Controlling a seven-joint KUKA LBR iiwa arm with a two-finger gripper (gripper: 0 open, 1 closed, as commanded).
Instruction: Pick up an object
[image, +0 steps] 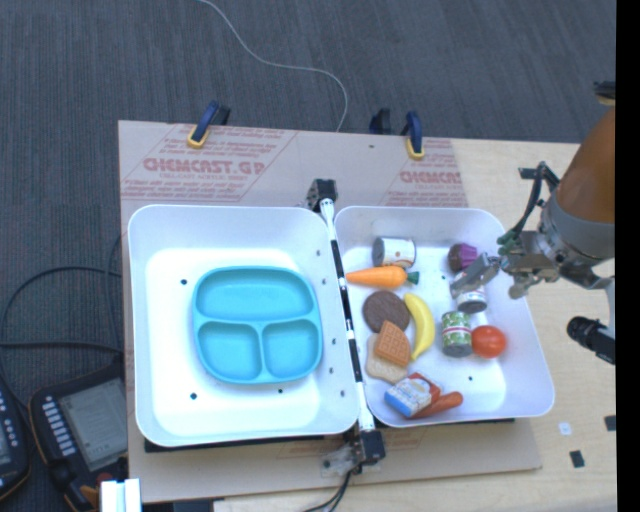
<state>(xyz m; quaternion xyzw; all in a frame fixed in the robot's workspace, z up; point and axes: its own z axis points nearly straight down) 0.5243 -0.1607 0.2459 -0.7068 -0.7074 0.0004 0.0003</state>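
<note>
We see the gripper (478, 280) over the right bin (520, 395), though we cannot tell its state. The carrot (377, 277) lies well left of it, long axis horizontal, tip pointing left.

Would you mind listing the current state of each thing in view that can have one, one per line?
Gripper: over the right bin, fingers not clear enough to judge.
Blue tray: flat in the left bin, compartments bare.
White can: lying on its side.
Green can: standing upright.
Carrot: lying flat.
Banana: lying flat beside the green can.
Tomato: resting loose on the bin floor.
</note>
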